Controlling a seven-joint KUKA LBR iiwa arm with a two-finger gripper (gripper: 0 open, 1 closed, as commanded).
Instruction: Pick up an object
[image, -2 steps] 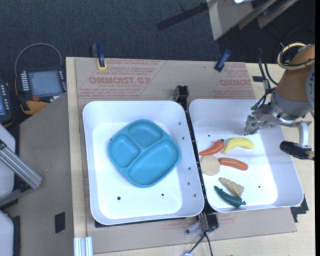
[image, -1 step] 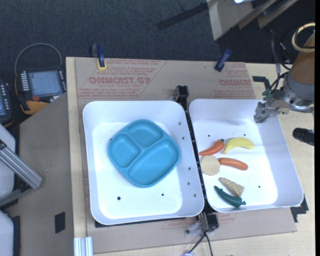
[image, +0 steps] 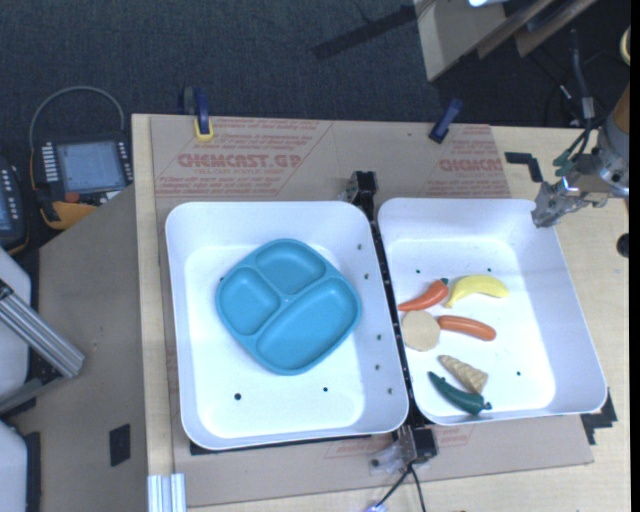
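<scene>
The right bin (image: 560, 300) holds several toy foods. A yellow banana (image: 478, 289) lies beside an orange pepper (image: 424, 296). Below them are a red-orange sausage (image: 467, 327) and a round tan cookie (image: 421, 331). Nearer the front lie a tan cone (image: 463, 372) and a dark green pepper (image: 458, 394). My gripper (image: 548, 210) hangs over the far right corner of that bin, well away from the foods, and nothing shows in it.
A blue divided plate (image: 290, 304) lies in the left bin (image: 190, 330). A ridge (image: 385, 300) separates the two bins. A teach pendant (image: 88, 165) rests off the bench at far left.
</scene>
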